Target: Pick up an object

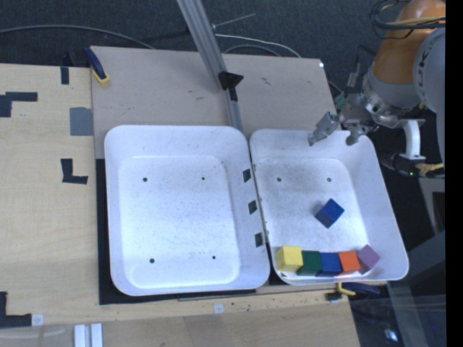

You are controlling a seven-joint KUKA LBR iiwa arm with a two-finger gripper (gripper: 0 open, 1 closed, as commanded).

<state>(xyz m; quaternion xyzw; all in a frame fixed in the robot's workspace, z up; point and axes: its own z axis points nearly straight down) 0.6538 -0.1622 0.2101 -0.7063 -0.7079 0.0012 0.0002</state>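
Observation:
A dark blue cube [330,212] lies alone on the floor of the right bin [289,172]. Along that bin's near wall runs a row of blocks: yellow [290,257], green [310,262], blue [330,263], orange [349,260] and purple [368,255]. My gripper [337,134] hangs over the bin's far right rim, well behind the lone blue cube. Its two fingers stand apart, open, with nothing between them.
The left bin [173,208] sits beside the right one, with small black tabs along the shared edge. A slanted metal rail [206,38] rises behind the bins. Cables lie on the dark floor at the back, and a blue-and-yellow clamp [98,67] grips the board's far left corner.

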